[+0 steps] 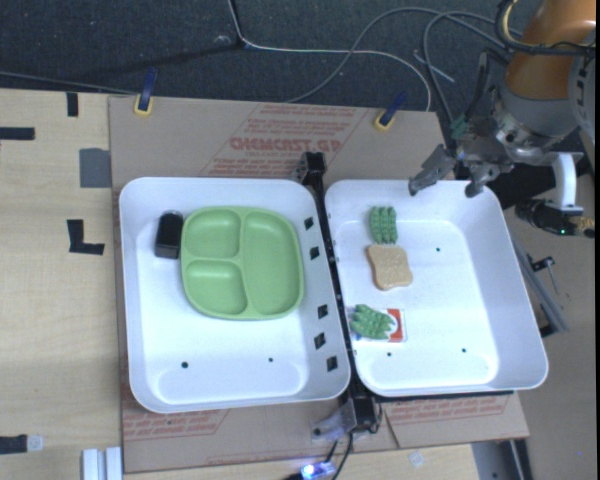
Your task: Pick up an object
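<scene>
End effector [448, 180] hung spread wide and holding nothing over the right bin's [500, 298] top edge. Toast [389, 266] sat between two green toys.

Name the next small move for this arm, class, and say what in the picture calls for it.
Probably swing the gripper, open above the right bin's far rim with nothing between its fingers, inward over the tan bread slice. That piece lies flat with bare floor around it, apart from the green toy beyond it.
</scene>
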